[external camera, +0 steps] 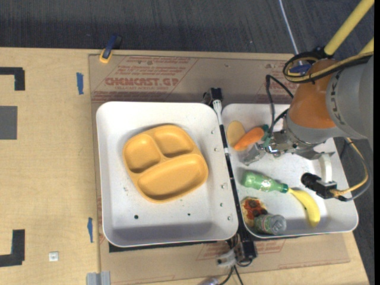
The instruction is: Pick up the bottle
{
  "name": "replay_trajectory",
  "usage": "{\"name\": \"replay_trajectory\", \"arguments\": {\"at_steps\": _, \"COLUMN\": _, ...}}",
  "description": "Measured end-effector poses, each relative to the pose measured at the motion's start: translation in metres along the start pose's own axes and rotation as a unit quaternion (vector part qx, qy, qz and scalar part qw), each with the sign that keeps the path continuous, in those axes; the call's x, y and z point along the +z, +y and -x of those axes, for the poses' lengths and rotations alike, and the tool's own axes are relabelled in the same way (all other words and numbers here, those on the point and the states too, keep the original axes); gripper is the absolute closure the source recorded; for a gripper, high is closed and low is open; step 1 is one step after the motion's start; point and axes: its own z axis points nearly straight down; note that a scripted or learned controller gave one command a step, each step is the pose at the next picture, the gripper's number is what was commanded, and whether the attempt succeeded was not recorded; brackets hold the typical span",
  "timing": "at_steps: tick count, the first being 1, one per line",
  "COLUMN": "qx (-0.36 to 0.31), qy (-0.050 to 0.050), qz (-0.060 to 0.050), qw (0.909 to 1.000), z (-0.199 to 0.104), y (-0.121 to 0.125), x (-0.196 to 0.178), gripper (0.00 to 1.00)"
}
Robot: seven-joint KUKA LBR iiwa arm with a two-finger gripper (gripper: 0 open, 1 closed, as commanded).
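A green plastic bottle lies on its side in the middle of the right bin, its cap end pointing right. My gripper hangs low over the bin's upper left part. It is just above the bottle in the view and right beside an orange carrot. Nothing shows held in it. The grey arm with its orange band reaches in from the right.
A yellow banana lies right of the bottle. A small clear bottle and a colourful scrap sit at the bin's front left. A pale yellow item lies by the carrot. The left bin holds a yellow divided plate.
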Motion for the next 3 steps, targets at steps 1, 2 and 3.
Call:
{"name": "replay_trajectory", "arguments": {"at_steps": 1, "qx": 0.217, "qy": 0.000, "qz": 0.000, "qw": 0.9762, "z": -0.003, "y": -0.032, "x": 0.000, "gripper": 0.00}}
{"name": "replay_trajectory", "arguments": {"at_steps": 2, "qx": 0.559, "qy": 0.000, "qz": 0.000, "qw": 0.8293, "z": -0.013, "y": -0.086, "x": 0.000, "gripper": 0.00}}
{"name": "replay_trajectory", "arguments": {"at_steps": 3, "qx": 0.558, "qy": 0.000, "qz": -0.001, "qw": 0.8296, "z": -0.013, "y": -0.086, "x": -0.010, "gripper": 1.00}}
